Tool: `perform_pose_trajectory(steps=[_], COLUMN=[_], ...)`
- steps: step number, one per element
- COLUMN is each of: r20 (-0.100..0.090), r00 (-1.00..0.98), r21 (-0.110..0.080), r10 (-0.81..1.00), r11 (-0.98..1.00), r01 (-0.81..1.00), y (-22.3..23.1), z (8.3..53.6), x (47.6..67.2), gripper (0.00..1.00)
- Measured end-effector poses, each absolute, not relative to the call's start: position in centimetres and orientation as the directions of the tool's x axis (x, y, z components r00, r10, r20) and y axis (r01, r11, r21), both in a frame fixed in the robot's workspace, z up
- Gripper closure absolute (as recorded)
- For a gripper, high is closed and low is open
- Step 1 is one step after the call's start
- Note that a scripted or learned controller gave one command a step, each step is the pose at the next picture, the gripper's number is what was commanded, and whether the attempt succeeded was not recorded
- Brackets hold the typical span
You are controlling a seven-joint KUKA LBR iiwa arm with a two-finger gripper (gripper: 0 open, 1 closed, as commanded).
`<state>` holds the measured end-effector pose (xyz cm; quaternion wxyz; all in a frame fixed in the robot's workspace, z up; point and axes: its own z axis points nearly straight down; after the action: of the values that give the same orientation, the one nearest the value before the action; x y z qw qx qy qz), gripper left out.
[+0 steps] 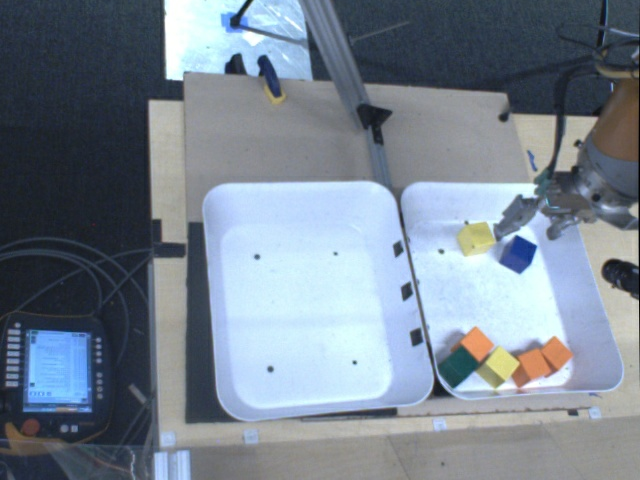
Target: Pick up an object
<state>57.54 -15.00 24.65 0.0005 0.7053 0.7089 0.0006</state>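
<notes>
Right now the gripper (533, 218) hangs over the far part of the right bin (590, 298), its two fingers spread apart with nothing between them. One finger (518, 214) reaches toward the bin's middle and the other (553, 224) sits nearer the right wall. The blue cube (518, 254) lies just on the near side of the gap between them, almost straight below it, so the coming move looks like a short drop with a slight shift toward the near edge. The yellow cube (476, 239) sits just beside the blue one, on the side toward the left bin (225, 218), close to the first finger; a careless descent could nudge it. Neither cube has a long axis to speak of, though both lie turned relative to the bin walls.

Outward from the jaws, the wrist leads back over the bin's right wall to the grey arm (615, 148), which comes in from the right, angled down. Well apart, at the bin's near edge, a cluster of cubes (500, 358) in orange, yellow and green lies bunched together.
</notes>
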Motion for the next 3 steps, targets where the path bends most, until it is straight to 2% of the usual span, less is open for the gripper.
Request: perform_pose_trajectory(steps=[1,3], r20=[0.0,0.001], r00=[-0.004,-0.003], r21=[0.002,-0.003], r10=[1.0,1.0], r11=[0.004,0.003], r01=[1.0,1.0], y=[-15.0,-13.9], z=[24.7,14.7], x=[57.5,57.2], gripper=[0.0,0.0])
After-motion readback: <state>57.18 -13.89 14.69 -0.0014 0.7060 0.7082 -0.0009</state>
